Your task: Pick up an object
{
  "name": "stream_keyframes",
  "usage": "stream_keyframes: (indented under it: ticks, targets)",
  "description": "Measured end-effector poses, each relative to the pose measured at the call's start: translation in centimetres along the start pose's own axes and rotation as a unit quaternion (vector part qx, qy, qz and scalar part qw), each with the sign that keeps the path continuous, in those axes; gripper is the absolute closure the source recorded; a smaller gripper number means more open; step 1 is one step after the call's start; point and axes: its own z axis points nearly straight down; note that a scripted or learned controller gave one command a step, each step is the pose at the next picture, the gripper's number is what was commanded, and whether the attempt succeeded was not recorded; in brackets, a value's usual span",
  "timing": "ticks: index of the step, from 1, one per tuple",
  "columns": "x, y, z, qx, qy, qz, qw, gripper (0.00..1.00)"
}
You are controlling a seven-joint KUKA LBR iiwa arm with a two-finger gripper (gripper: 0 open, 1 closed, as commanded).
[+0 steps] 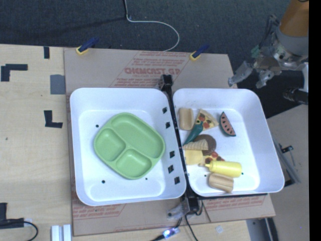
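My gripper (249, 77) hangs above the far right corner of the right bin (258, 134), its two fingers spread open with nothing between them. Toy food lies in that bin: a watermelon slice (227, 124), a pizza slice (205, 119), a tan bread piece (186, 118), a teal pepper (193, 133), a yellow corn cob (225, 168), a cheese block (193, 157) and a tan roll (220, 183). All of them lie below and to the left of the gripper.
The left bin (85, 174) holds a green divided plate (129, 145). A black divider with clips (173, 134) joins the two bins. Cardboard (145, 69) lies under both. A white cable (150, 21) runs across the dark floor behind.
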Motion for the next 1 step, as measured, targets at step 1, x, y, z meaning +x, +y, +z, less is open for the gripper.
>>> stream_keyframes:
  ticks: [1]
  targets:
    - [5.75,-3.97,-19.2,-0.009,-0.001,-0.003,1.0,0.0]
